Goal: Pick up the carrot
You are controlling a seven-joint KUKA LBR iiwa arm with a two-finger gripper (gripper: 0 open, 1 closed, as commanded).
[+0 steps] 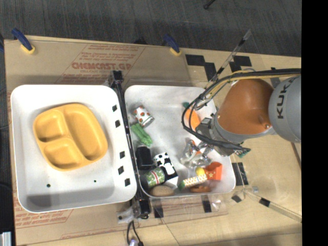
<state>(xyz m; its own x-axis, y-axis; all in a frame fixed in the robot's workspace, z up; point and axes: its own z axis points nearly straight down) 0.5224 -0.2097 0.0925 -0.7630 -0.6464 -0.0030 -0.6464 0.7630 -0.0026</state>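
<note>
The grey jointed robot arm (287, 109) enters from the right edge of the camera view and bends downward toward the surface. Its wide orange band (245, 106) faces the camera as a rounded dome, so the wrist points almost straight down. Black and yellow cables (205, 94) loop out from the left of the wrist, curving round beside the band. Below the band a dark grey wrist collar (221, 135) shows. The metal two-finger hand (196, 155) hangs under it, lower left of the band; the view does not make its state clear.
</note>
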